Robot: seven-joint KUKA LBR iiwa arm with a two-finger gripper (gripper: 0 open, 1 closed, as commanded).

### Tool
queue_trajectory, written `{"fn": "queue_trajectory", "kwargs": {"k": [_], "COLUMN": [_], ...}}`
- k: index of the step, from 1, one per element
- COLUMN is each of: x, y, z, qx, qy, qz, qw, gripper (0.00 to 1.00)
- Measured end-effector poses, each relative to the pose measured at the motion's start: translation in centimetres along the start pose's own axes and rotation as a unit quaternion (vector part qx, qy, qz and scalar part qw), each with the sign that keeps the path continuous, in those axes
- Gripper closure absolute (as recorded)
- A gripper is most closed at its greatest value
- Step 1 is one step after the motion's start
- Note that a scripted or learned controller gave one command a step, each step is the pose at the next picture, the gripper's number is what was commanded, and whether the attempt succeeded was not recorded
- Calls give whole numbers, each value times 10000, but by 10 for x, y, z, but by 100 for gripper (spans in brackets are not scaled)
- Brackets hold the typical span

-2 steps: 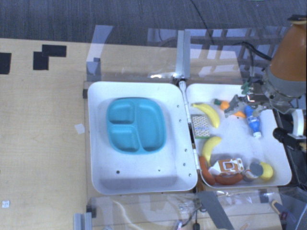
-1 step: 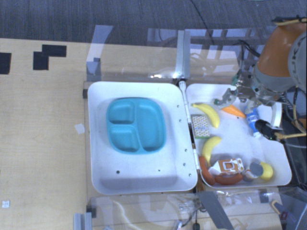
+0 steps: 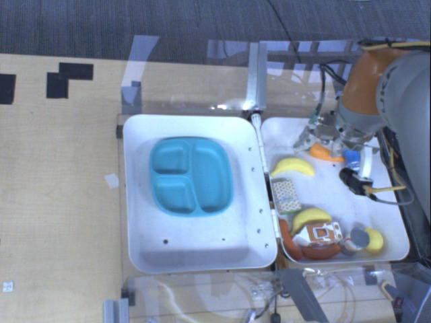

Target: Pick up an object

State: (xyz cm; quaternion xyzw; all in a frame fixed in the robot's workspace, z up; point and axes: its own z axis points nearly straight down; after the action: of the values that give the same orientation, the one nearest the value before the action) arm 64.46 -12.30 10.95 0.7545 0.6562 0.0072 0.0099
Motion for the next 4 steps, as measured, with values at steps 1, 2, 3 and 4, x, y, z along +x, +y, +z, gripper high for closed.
{"fn": "queue_trajectory", "kwargs": {"k": [1,2,3,4], "x": [-11,-21,-19,6], "y": [-25,26,26,-5], "z": [4,23,15,-90], "qx": [103,191,200,87], "qy": [20,32,31,9], "qz": [-697,-143,-174,284], "qw": [9975,9997,9996,9996], "gripper": [0,0,100,100]}}
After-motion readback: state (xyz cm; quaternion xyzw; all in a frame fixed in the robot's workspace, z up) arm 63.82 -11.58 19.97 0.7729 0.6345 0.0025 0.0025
